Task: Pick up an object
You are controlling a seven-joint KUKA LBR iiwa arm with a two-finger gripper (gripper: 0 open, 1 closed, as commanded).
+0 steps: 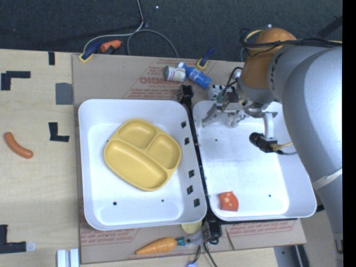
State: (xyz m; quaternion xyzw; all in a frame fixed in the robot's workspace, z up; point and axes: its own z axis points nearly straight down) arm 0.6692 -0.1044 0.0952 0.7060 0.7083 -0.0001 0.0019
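A small red object lies near the front edge of the right bin. In the left bin sits a yellow divided plate. My gripper hangs over the far left corner of the right bin, well away from the red object. It is open, its two grey fingers are splayed, and nothing is between them. The grey arm with its orange band reaches in from the right.
A blue and white bottle lies behind the bins. A toy carrot rests in front of them, and an orange sausage lies on the bench at far left. Black clips line the wall between the bins.
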